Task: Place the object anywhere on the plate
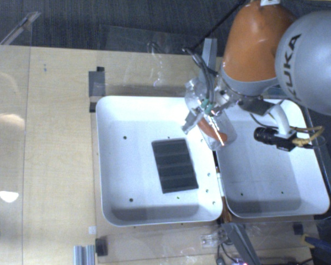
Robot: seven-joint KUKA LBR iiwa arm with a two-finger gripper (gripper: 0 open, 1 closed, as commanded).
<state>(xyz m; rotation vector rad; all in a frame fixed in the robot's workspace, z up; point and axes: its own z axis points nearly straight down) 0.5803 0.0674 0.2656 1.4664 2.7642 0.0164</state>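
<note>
a pale wooden bench [44, 148] runs under a dark carpeted strip along the top; on it sit two shallow white bins side by side, the left bin [116, 148] and the right bin [298, 186], their inner walls touching; a dark grey ribbed plate [175, 165] lies flat near the middle of the left bin, tilted a little off the bin's edges; the arm [276, 43], orange above and grey at the wrist, reaches in from the right and hangs over the top of the seam between the bins; the gripper [205, 121] points down and to the left, its clear fingers over the right rim of the left bin; an orange-red object [214, 131] sits right at the fingers, over the seam, just up and right of the plate and apart from it; the glare and clear plastic blur the tips, so i cannot tell whether the fingers are clenched on the object or loose beside it; a black cylinder [273, 137] with a yellowish cable juts from the wrist over the right bin; small dark clamps [97, 81] mark the left bin's outer corner.
</note>
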